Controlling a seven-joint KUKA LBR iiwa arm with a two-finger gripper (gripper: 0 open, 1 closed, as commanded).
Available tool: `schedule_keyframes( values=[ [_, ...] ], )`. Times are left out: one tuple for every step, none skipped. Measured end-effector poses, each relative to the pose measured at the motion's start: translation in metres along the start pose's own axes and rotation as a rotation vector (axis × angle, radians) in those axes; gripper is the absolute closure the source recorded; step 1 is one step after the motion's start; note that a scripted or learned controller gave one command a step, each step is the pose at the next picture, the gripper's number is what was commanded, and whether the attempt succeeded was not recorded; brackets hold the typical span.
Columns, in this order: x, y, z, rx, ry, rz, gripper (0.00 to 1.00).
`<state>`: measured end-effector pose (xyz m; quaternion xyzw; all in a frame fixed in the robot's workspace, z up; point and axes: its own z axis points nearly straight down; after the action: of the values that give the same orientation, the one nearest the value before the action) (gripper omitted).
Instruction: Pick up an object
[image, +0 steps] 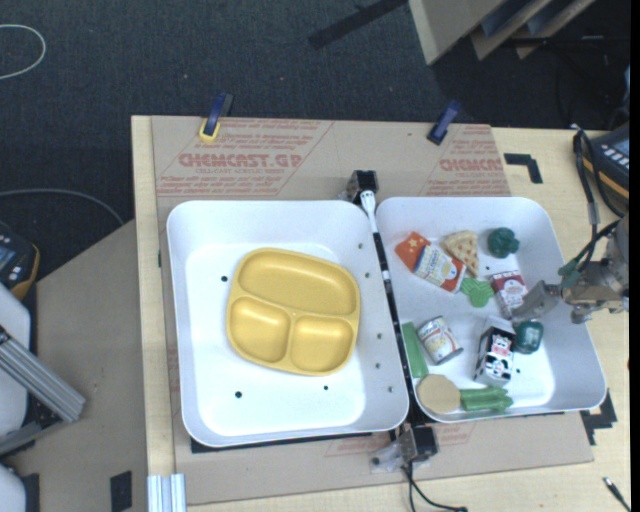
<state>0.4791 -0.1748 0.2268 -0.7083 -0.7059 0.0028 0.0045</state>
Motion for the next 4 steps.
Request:
schedule_keyframes(
  values=[
    [0.0,0.002,-0.005,-0.011,-0.003,-0.003,0.0],
    [0.001,0.007,0.058,-0.004,0.001,-0.003,0.0],
    [0.0,0.001,0.117,-0.006,0.001,-0.003,0.0],
    [0.0,0.0,0.144,-0.006,0.0,-0.003,0.0]
  ],
)
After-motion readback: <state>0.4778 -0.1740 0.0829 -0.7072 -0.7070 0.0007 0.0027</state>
